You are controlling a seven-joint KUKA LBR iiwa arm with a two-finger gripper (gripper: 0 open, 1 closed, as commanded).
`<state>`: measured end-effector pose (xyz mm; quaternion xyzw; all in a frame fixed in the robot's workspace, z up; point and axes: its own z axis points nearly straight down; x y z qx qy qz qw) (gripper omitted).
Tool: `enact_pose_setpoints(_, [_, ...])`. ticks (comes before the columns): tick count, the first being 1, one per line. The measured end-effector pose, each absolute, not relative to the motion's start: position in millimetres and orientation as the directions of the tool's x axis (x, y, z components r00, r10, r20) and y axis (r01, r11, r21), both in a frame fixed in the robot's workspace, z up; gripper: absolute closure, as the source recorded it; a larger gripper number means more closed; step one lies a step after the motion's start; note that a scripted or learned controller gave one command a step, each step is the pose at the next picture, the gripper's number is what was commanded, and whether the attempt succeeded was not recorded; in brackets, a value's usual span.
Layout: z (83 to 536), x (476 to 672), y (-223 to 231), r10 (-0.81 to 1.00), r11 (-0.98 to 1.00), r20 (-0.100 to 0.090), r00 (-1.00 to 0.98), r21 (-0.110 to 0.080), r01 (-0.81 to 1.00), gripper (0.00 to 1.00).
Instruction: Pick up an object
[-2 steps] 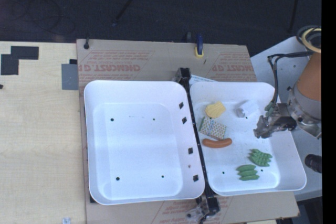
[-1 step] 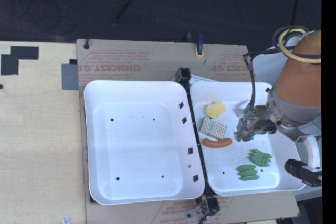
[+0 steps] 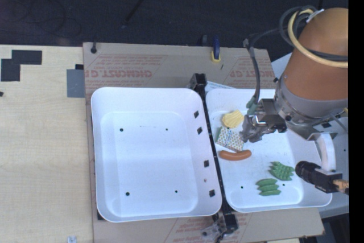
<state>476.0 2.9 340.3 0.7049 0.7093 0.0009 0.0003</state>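
- Camera view is taken from above at a slant, and the right bin (image 3: 296,148) is used as the landmark for every place given below.
- The gripper (image 3: 250,135) is seen low over the upper-left part of that bin, just beside a patterned packet (image 3: 230,138) and a ridged yellow piece (image 3: 232,119).
- Whether the pincer is open or closed cannot be told, since it is small and dark against the wrist.
- Nothing is seen lifted, so the task is judged to be at the reaching stage, with the grasp and the lift left to be done.
- The packet is flat and squarish, with a fine checked print, and looks like thin plastic or paper.
- The yellow piece is rounded and ribbed, probably moulded plastic.
- A toy sausage (image 3: 235,155), smooth and reddish-orange, is laid just below the packet.
- Two green pods (image 3: 268,186) and a green leafy piece (image 3: 281,170) are found toward the bin's lower right, well apart from the gripper.
- The left bin (image 3: 105,151), smooth white plastic, is set against the right bin's left side.
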Motion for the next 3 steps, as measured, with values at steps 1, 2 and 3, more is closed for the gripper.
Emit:
enact_pose_setpoints(1, [382,574.3,23,1.000,0.004,-0.001,-0.004,0.007,1.000,1.00])
enact_pose_setpoints(2, [315,518.6,-24,1.000,-0.004,-0.001,0.004,-0.010,1.000,1.00])
enact_pose_setpoints(3, [328,521.1,-24,1.000,0.000,-0.001,0.000,-0.007,1.000,1.00])
